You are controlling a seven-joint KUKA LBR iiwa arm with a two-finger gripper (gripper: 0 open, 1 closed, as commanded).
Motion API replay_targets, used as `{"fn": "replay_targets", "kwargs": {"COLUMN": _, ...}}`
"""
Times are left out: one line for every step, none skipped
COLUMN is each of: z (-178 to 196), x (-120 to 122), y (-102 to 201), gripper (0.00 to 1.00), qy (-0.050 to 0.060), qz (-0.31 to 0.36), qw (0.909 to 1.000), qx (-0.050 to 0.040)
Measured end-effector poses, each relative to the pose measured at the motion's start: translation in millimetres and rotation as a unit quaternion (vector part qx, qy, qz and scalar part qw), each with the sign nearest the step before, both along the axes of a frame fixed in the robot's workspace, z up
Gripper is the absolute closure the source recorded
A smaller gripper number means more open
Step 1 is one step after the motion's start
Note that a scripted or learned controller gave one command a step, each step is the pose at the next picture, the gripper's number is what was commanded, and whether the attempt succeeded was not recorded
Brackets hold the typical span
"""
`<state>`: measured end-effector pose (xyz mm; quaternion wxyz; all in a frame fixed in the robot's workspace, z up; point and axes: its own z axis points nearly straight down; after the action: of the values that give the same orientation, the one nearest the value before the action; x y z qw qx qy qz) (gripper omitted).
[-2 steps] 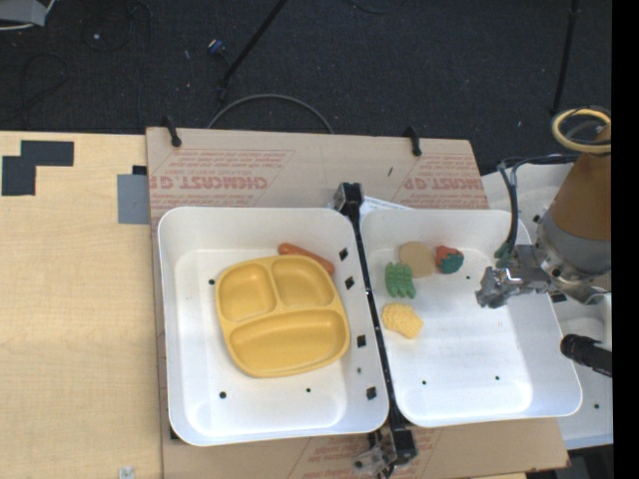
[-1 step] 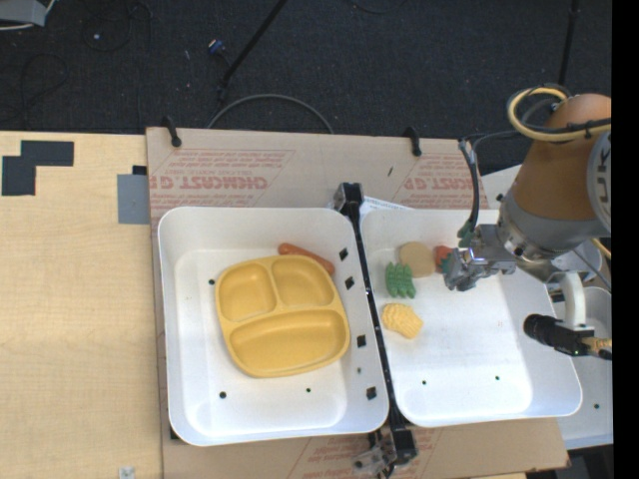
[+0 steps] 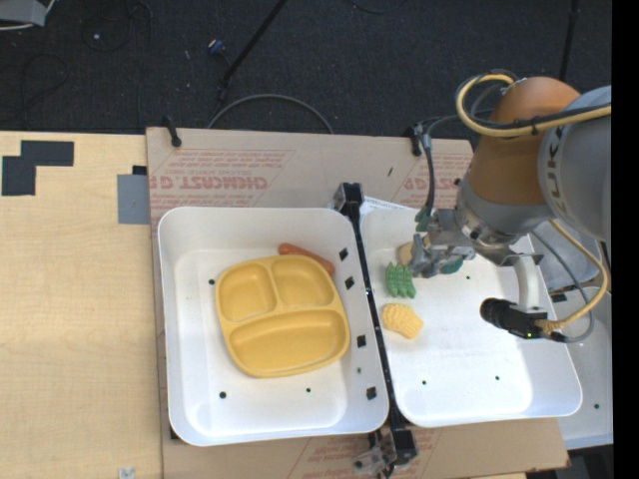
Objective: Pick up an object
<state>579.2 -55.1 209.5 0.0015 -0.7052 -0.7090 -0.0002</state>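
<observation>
- Tool [image 3: 431, 257]: positioned low over the far-left part of the right bin [image 3: 499, 387], beneath the grey wrist and the orange band [image 3: 519, 138] of the arm. Whether it is released or clenched cannot be told from this view.
- Green object [image 3: 401, 281]: a small ridged piece lying on the floor of the right bin, just to the near-left of the tool and close to the divider between the bins. No contact with the tool can be confirmed.
- Yellow object [image 3: 401, 319]: a small ridged piece lying in the right bin, just near of the green object and apart from the tool.
- Yellow tray [image 3: 283, 315]: a three-compartment plate lying flat in the left bin [image 3: 190, 367], roughly centred.
- Orange-red object [image 3: 308, 255]: partly hidden behind the far edge of the yellow tray, in the left bin.
- Both bins sit side by side on a cardboard sheet [image 3: 250, 173] on the tabletop [image 3: 70, 297].
</observation>
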Motion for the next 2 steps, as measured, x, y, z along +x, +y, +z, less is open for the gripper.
{"fn": "replay_targets", "kwargs": {"z": 8.5, "x": 11.9, "y": 60.4, "gripper": 1.0, "qy": 0.0, "qz": 0.0, "qw": 1.0, "qx": 0.0001}}
{"fn": "replay_targets", "kwargs": {"z": 1.2, "x": 23.2, "y": 113.8, "gripper": 1.0, "qy": 0.001, "qz": 0.0, "qw": 1.0, "qx": -0.0004}}
